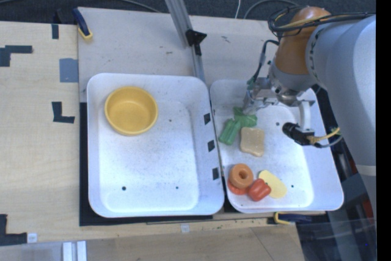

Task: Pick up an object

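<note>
At the near edge of the right bin (324,192) lie a red pepper-shaped toy (258,190), an orange ring (241,175) touching it, and a pale yellow piece (276,186) just beside them. A little farther back sits a tan bread-shaped piece (252,141). Touching its far left corner is a green toy (235,126), long and narrow, its long axis slanting from near-left to far-right. The pincer (252,103) hangs right at the green toy's far end, reaching down from the grey arm (342,64) on the right. Whether it is open, closed, or gripping the green toy cannot be told from here. The green toy looks the likeliest thing to be picked up, lying just nearward and leftward of the pincer. In the left bin (153,186), well apart, rests a yellow bowl (131,110).
</note>
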Robot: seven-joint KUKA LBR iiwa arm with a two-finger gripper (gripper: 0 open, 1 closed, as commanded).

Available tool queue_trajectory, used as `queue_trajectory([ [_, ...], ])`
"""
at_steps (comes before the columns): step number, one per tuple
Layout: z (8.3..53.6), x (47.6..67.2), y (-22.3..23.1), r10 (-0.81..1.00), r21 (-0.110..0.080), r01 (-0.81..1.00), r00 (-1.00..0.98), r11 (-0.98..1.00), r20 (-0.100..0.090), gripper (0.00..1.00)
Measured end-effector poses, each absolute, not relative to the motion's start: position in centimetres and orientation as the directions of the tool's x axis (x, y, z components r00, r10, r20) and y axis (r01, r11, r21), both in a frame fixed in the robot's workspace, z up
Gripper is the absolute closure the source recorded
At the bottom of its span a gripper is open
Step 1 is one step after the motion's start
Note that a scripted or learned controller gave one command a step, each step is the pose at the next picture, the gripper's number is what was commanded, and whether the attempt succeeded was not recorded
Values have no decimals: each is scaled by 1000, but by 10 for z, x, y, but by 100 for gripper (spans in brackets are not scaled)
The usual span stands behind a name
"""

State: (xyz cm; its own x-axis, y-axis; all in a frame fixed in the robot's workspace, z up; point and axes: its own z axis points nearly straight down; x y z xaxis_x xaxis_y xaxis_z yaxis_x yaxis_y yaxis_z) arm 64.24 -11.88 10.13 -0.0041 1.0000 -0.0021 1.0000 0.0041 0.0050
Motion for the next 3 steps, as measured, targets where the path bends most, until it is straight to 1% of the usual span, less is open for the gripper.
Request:
queue_trajectory([
  [1, 159, 636, -112, 1000, 4, 1000, -2, 2, 0, 100],
  [2, 217, 643, -120, 1000, 6, 1000, -2, 2, -1, 100],
  [3, 270, 645, -119, 1000, 5, 1000, -2, 2, -1, 100],
])
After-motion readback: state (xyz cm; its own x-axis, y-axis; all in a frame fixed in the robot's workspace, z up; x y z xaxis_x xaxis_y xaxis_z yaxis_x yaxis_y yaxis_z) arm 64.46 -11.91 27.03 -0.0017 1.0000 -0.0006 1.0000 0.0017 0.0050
